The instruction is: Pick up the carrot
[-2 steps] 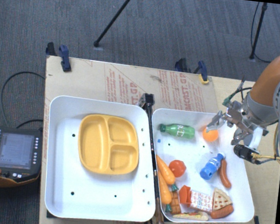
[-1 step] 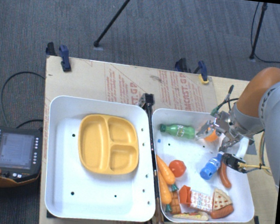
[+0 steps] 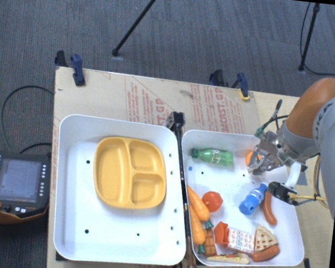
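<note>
Grey carpet surrounds the table (image 3: pixel 159 99), where the carrot (image 3: pixel 197 204) lies against the right bin's (image 3: pixel 297 234) left wall, so the claw (image 3: pixel 261 161), its state untellable, should cross leftward and descend astride it.

One fixed camera looks down at a slant from above on both white bins (image 3: pixel 69 148), set fairly far back

Gripper (image 3: pixel 263 161) is hanging over the top right corner of the right bin (image 3: pixel 296 234), by the green bottle (image 3: pixel 212 156). Carrot (image 3: pixel 197 204) is lying along that bin's left wall, yellow tray (image 3: pixel 130 172) is sitting in the left bin (image 3: pixel 66 221).
</note>
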You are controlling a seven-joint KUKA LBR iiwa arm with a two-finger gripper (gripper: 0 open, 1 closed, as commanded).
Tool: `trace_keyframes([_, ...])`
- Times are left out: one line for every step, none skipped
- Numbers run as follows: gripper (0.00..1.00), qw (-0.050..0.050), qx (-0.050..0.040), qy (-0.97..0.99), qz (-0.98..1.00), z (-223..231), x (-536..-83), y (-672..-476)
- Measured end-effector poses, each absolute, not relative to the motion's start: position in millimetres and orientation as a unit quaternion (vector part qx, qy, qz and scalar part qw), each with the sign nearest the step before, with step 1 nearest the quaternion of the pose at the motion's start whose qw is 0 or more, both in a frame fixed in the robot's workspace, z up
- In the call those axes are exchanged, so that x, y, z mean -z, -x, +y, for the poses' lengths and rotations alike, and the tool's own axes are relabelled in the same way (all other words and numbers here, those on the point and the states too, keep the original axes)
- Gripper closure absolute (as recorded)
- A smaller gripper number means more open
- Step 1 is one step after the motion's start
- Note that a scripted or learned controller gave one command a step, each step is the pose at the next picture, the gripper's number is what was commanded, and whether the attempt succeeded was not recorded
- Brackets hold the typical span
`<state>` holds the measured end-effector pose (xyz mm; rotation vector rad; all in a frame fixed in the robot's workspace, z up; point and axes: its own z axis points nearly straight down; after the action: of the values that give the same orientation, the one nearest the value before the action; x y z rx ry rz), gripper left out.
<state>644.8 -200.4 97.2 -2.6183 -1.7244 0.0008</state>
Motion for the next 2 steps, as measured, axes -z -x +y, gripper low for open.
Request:
trace_keyframes([0.00,0.004,0.0003,0.835,-0.550,-200,-97,-645.0])
trace_keyframes([1.00,0.004,-0.0001,0.835,-0.551,-200,-107,-645.0])
